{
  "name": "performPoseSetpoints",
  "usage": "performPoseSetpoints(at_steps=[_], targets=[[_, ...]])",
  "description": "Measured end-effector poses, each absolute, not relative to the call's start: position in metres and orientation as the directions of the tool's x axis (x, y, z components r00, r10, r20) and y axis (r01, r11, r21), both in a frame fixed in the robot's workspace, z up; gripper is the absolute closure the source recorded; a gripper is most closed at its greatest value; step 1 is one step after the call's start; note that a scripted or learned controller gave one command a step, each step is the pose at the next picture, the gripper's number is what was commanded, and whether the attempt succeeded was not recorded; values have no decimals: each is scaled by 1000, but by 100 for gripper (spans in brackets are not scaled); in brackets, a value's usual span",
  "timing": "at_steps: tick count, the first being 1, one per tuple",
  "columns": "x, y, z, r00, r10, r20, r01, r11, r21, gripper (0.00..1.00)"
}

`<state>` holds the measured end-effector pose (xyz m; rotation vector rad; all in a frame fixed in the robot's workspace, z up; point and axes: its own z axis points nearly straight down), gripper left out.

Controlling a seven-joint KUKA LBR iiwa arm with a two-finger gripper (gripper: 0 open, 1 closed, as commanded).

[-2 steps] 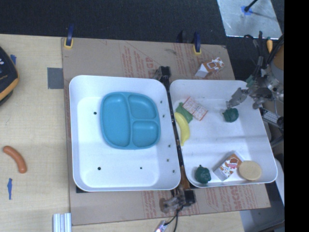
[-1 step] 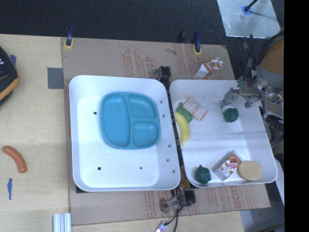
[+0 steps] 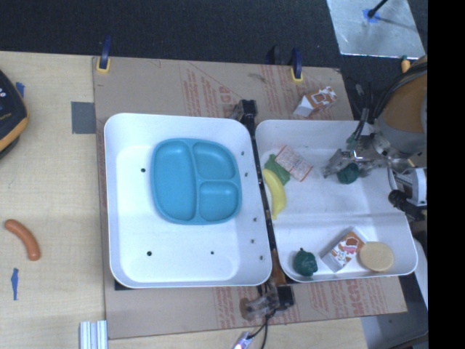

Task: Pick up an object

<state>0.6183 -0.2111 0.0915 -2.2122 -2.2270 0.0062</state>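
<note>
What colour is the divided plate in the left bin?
Light blue plate, clear in the camera view.

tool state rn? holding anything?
Tool: down in the right bin, on a dark green object; whether it grips it cannot be told.

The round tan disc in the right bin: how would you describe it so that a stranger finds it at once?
Look at the right bin, then at its near right corner. The round tan disc lies there beside a small red and white carton. It is the only flat, round, pale brown thing in that bin.
</note>
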Motion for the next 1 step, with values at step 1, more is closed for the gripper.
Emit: performPoseSetpoints(at_steps=[1], targets=[[619,-212,103,-9,1000,-2,1000,9,-4,100]])
